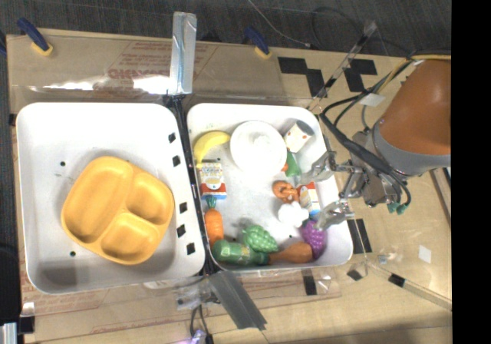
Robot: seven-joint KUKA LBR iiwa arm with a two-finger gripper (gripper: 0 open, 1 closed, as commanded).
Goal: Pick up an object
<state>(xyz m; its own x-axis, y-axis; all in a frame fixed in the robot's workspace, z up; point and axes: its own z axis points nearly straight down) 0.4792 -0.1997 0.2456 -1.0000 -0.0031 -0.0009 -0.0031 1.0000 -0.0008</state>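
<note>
The right bin holds several toy foods: a banana, a white bowl, a small carton, a carrot, green grapes, purple grapes and an orange pretzel-like piece. My gripper hangs over the bin's right side, open, its two fingers spread apart. One fingertip is near a green piece, the other just above the purple grapes. A small white piece lies just left of the gap. Nothing is gripped.
The left bin holds a yellow divided plate. A white block sits in the right bin's far right corner. Cables loop beside the arm. A taped divider stands at the bins' far edge.
</note>
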